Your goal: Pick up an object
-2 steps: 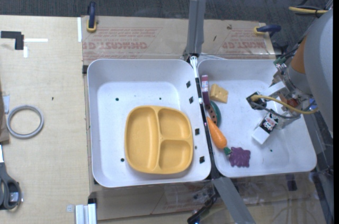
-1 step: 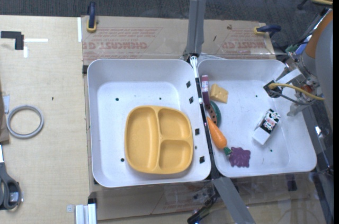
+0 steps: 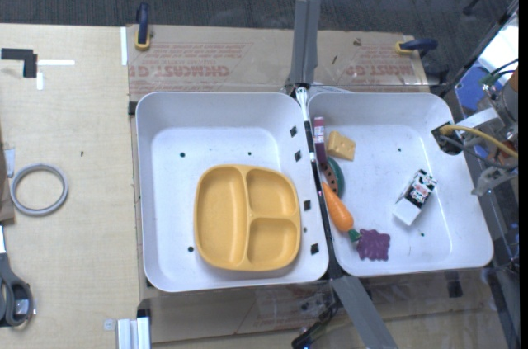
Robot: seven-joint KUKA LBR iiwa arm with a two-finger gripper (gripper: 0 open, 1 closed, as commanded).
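At the right edge we see part of the robot arm: grey metallic hardware, partly cut off, with a yellow cable looping to a dark fitting; finer detail is blurred.

We find the right bin open across its middle and far side; a carrot, cheese wedge and purple grapes crowd its left wall, a small carton stands right of centre. A yellow plate fills the left bin.
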